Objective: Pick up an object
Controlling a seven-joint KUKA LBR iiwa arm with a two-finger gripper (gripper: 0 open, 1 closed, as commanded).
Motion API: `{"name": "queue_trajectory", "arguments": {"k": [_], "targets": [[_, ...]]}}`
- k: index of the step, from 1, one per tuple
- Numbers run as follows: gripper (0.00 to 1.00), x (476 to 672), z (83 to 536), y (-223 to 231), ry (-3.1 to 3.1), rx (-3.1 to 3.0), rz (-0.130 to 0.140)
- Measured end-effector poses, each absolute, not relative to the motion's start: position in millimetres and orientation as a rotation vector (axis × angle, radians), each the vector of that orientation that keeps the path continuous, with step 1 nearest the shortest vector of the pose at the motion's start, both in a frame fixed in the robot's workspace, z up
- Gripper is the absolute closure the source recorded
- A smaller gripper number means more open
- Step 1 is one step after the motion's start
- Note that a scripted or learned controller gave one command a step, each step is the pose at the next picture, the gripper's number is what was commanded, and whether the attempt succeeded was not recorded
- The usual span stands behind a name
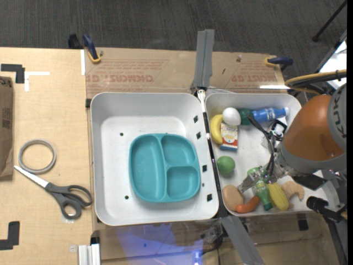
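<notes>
My gripper (255,179) hangs low in the right bin (251,95), near its front. It is just above a cluster of toy food: a tan potato-like piece (232,195), an orange carrot (246,205), a small green item (264,197) and a yellow corn cob (278,196). A green lime (225,165) lies to its left. Farther back are a banana (215,129), a white ball (230,116), a small red and white carton (229,137) and a blue bottle (268,115). The orange-banded arm (311,131) covers the bin's right side.
The left bin (110,104) holds a teal divided plate (164,168). On the bench at the left lie scissors (58,192) and a roll of tape (37,155). A tan piece (293,190) sits by the right bin's front right corner.
</notes>
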State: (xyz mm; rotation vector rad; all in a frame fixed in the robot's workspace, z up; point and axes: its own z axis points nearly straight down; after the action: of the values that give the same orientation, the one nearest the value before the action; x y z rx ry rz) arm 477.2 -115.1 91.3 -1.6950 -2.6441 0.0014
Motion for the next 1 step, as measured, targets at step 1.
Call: {"name": "queue_trajectory", "arguments": {"k": [1], "targets": [[0.00, 590.5, 146.2, -190.8, -2.766, -1.497, 0.001]]}}
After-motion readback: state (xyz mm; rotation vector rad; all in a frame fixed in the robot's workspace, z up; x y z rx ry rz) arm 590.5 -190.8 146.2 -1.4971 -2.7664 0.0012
